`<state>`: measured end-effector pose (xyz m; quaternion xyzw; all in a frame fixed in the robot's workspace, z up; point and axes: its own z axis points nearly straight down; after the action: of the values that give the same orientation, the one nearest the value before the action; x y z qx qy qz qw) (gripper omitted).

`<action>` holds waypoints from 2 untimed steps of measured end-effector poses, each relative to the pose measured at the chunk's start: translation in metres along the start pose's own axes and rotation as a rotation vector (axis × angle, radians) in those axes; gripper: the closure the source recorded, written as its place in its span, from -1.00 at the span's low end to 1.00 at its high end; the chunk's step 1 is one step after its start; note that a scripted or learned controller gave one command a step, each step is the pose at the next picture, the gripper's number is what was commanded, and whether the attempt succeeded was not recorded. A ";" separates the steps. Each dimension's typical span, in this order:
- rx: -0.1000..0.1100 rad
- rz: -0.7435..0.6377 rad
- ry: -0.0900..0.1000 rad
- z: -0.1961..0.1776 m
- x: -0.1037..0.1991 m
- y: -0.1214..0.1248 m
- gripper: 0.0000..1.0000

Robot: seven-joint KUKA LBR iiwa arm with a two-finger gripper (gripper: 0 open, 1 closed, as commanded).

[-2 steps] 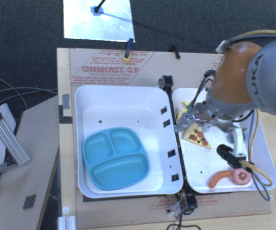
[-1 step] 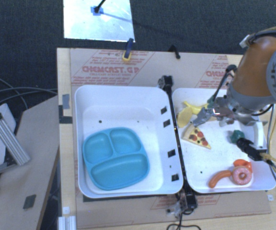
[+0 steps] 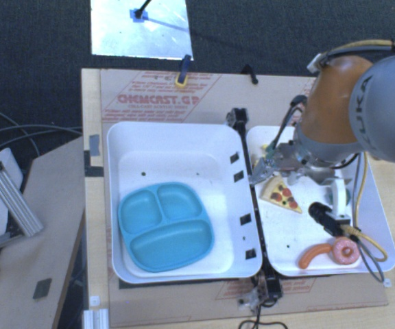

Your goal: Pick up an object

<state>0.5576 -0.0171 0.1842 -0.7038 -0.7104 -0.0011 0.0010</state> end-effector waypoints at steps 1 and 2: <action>-0.003 0.010 -0.004 0.000 -0.033 0.007 -1.00; -0.012 0.000 -0.002 -0.002 -0.001 0.115 -1.00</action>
<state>0.6730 -0.0167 0.1858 -0.7039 -0.7103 -0.0043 -0.0039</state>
